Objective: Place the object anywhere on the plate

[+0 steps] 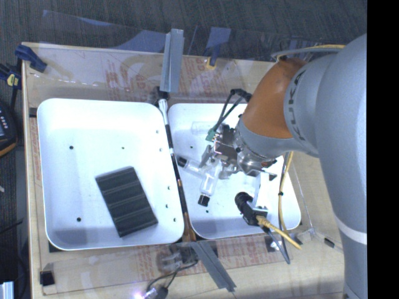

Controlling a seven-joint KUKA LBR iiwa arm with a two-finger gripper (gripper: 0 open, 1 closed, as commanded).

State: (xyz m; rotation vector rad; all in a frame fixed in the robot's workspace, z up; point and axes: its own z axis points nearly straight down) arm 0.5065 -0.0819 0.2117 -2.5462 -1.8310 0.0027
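White bins [56, 114] on wood bench [100, 266]

you'll find the plate [126, 200], a dark ribbed rectangle, lying flat and askew in the left bin's lower middle, while the object [207, 178], small, clear and black-capped, lies in the right bin.

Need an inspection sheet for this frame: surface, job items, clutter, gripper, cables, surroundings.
Surface: wooden bench bearing two white bins, left bin and right bin, side by side.
Job's things: dark ridged plate lying flat in the left bin; clear object under the gripper in the right bin, too faint to identify.
Clutter: nothing seen.
Gripper: gripper low over the right bin; grasp cannot be judged.
Cables: yellow cable along the arm.
Surroundings: dark floor behind the bench.
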